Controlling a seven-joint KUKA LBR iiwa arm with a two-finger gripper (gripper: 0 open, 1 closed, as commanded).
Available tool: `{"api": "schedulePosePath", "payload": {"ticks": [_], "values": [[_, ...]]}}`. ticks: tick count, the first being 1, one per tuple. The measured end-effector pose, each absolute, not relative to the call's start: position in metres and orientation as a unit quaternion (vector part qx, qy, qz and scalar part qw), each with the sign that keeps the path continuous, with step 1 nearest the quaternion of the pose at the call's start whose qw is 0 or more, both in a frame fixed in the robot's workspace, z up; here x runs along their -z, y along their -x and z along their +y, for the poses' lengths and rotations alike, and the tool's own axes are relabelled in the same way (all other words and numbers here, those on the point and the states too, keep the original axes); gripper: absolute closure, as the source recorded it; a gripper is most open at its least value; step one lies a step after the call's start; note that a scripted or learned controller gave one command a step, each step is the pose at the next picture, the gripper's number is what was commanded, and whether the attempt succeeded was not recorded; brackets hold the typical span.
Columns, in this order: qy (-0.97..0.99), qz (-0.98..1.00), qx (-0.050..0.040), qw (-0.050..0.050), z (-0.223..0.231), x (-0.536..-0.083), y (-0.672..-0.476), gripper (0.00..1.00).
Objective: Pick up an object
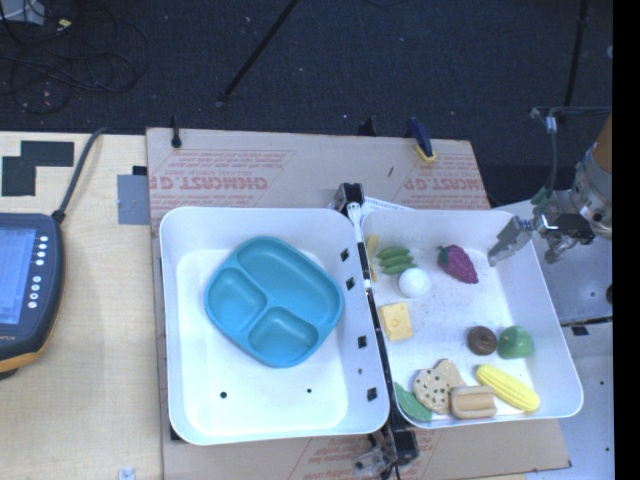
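The right bin [556,308] holds several toy foods. Among them are purple grapes [457,263], a green pea pod [394,259], a white ball [413,282] and a yellow cheese block [396,321]. Nearer the front lie a brown donut [482,340], a green apple [516,343], a corn cob [507,387], a cookie [433,388] and a bread roll [472,402]. My gripper [529,242] hovers over the bin's far right rim, right of the grapes. It is open, with nothing between its fingers.
The left bin [190,368] holds a blue divided plate [273,300]. A raised divider [362,298] separates the two bins. A tablet pendant [25,278] sits on the bench at the far left. Cardboard [300,173] lies under the bins.
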State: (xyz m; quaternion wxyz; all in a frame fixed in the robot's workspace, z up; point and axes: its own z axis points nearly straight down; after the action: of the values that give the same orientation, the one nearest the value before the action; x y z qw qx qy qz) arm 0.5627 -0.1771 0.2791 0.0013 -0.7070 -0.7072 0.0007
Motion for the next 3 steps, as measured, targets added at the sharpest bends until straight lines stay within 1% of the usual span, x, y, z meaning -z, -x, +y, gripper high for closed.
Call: {"api": "schedulePosePath", "payload": {"ticks": [1, 2, 3], "values": [[0.706, -0.708, -0.0018, 0.002, -0.212, -0.176, -0.632, 0.0], [0.707, -0.708, -0.0006, 0.002, -0.2, -0.083, -0.643, 0.0], [0.707, -0.708, -0.0005, 0.0, -0.202, -0.098, -0.644, 1.0]]}}
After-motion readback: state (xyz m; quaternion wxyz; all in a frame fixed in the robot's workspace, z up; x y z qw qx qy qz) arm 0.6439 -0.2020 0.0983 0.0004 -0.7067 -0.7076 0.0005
